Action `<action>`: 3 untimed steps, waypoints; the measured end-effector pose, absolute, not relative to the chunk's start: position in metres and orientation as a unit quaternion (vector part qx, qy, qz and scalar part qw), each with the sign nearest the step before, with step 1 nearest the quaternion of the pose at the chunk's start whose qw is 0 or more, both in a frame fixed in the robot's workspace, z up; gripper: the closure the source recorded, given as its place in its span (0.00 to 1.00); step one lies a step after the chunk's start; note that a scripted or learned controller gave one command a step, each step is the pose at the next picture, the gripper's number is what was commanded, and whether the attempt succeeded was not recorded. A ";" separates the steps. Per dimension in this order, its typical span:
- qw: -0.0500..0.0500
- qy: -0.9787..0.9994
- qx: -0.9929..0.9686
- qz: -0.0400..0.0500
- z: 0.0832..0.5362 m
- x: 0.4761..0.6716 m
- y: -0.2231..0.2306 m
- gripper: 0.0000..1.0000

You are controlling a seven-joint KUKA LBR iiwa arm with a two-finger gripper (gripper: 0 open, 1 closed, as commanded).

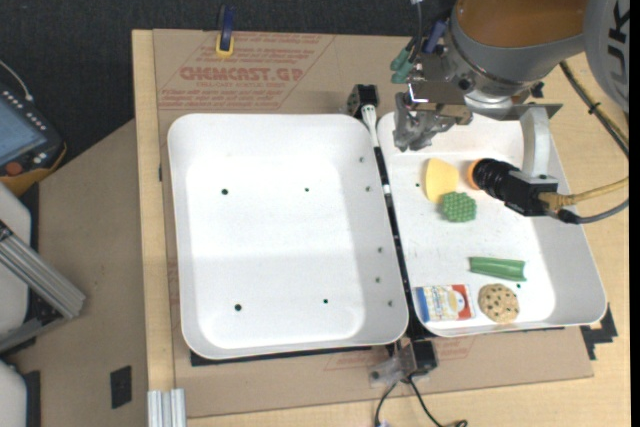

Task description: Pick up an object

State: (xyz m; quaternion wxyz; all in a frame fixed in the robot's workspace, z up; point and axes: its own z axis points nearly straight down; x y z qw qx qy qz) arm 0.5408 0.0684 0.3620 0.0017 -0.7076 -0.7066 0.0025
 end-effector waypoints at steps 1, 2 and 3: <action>-0.002 -0.710 -0.704 -0.006 0.456 0.507 0.122 1.00; 0.001 -0.707 -0.708 0.002 0.380 0.580 0.126 1.00; -0.001 -0.707 -0.707 -0.001 0.395 0.577 0.126 1.00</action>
